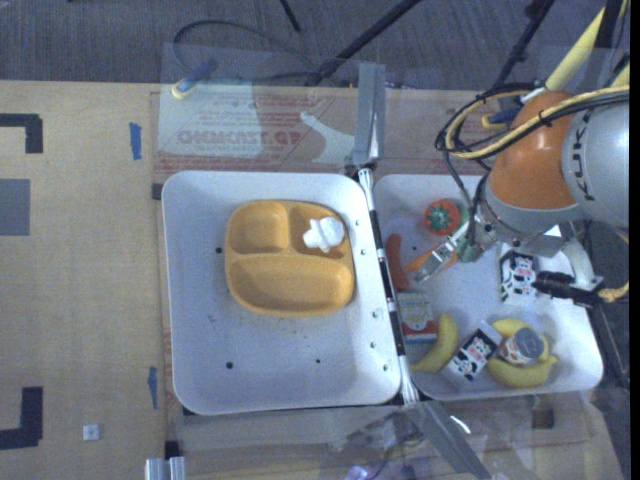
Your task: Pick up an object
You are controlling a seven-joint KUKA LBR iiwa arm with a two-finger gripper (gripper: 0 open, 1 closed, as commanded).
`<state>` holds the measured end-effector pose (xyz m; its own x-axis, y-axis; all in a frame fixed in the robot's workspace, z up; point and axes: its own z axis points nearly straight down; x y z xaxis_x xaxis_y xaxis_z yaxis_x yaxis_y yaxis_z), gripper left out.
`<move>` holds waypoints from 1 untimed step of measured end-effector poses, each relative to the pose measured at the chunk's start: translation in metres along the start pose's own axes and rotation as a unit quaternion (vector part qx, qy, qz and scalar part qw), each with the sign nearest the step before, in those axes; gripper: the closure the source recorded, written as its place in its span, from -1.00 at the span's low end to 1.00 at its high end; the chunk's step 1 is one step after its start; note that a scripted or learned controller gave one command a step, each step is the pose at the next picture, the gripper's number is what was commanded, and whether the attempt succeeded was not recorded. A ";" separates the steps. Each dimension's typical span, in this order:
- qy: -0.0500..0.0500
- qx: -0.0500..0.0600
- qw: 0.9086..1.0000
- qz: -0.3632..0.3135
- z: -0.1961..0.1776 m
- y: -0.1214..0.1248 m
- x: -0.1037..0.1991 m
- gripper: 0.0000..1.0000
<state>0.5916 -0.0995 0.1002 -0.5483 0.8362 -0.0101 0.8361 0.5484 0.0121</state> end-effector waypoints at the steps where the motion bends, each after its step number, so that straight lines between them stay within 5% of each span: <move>1: 0.003 0.004 1.000 -0.019 0.015 0.040 -0.034 -1.00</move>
<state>0.6434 -0.1059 0.0863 -0.5803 0.8144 -0.0039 0.8144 0.5803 0.0046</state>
